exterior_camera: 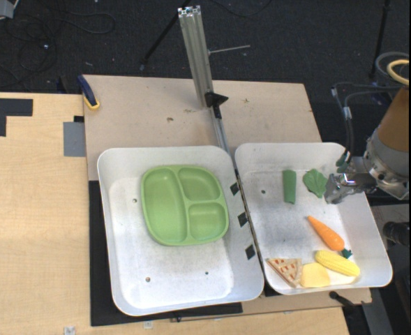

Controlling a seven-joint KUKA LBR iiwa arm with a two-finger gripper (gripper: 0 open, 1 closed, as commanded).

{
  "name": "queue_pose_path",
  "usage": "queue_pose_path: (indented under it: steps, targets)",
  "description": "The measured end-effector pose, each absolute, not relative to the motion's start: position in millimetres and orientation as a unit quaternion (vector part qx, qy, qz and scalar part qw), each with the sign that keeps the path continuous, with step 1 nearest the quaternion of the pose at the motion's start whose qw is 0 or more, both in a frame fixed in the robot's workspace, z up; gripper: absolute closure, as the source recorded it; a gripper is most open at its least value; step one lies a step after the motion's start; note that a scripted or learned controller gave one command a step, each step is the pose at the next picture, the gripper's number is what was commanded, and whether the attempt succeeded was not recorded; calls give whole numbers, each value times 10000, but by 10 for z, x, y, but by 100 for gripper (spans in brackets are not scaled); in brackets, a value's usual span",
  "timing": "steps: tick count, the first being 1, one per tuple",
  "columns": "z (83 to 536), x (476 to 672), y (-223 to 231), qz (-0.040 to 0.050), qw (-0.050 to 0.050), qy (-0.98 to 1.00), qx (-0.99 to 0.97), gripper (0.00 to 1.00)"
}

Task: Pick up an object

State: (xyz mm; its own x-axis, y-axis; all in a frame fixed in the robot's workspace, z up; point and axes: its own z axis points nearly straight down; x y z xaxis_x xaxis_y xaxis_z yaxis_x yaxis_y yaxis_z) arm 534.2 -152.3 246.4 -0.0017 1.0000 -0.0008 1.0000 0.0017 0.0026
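Arm was mostly cut off at the right edge; just the orange band, grey wrist and gripper (335, 185) were visible. Gripper sat over the right bin (261, 160) near its far right side, but its tip was a blur of metal, so grip state couldn't be determined. A crumpled green leafy piece (315, 181) lay just beside it, possibly touching; contact wasn't clear.

Right bin also held:
- green stick (289, 186), upright-ish, left of the leafy piece
- carrot (326, 233), mid-bin, lying diagonally
- corn cob (337, 263) at the near right corner
- pale yellow chunk (315, 276) touching the corn, shape hard to read
- pizza slice (285, 269) just left of it, by the near rim

Left bin (121, 285) held a green divided plate (185, 205), three compartments, nothing visible in them. An aluminium post (197, 54) stood behind the bins.
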Motion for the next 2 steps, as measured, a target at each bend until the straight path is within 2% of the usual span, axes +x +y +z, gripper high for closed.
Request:
queue_pose_path:
  steps: [1,2]
  targets:
    - [2515,5366,-980,2,-15,7090,7052,100]
    - [2501,5523,-434,-1,-10,7089,7053,100]
